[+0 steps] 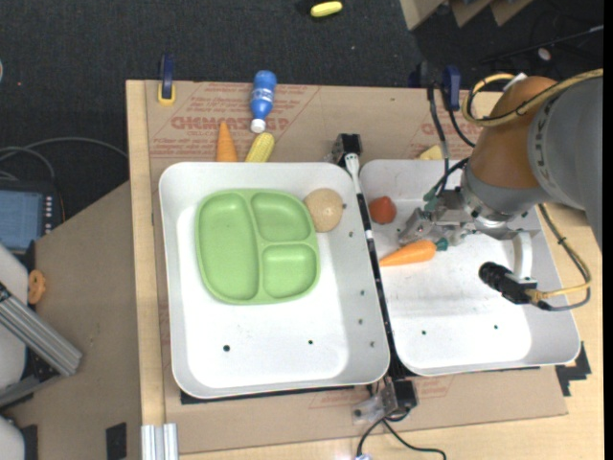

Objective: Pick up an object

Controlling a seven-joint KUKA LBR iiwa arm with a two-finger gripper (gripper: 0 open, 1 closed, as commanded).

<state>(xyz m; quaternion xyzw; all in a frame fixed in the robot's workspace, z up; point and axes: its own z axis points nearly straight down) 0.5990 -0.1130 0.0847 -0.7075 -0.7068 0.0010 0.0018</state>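
Observation:
An orange carrot (407, 253) lies in the right bin (469, 338) near its left wall. A small red-orange ball (382, 209) sits just behind it. My gripper (428, 226) hangs low over the right bin, right above the carrot's thick end, under the orange wrist band (503, 156). Its tips sit close to the carrot, and I cannot make out how they stand. In the left bin (268, 353) a green divided plate (257, 244) lies flat, with a beige round object (325, 208) at its right rim.
Behind the bins, a small blue and white bottle (262, 99), a yellow corn piece (260, 147) and an orange cone shape (225, 144) lie on the cardboard. Cables run along the right bin's edge (551, 295). A yellow object (327, 9) lies on the floor.

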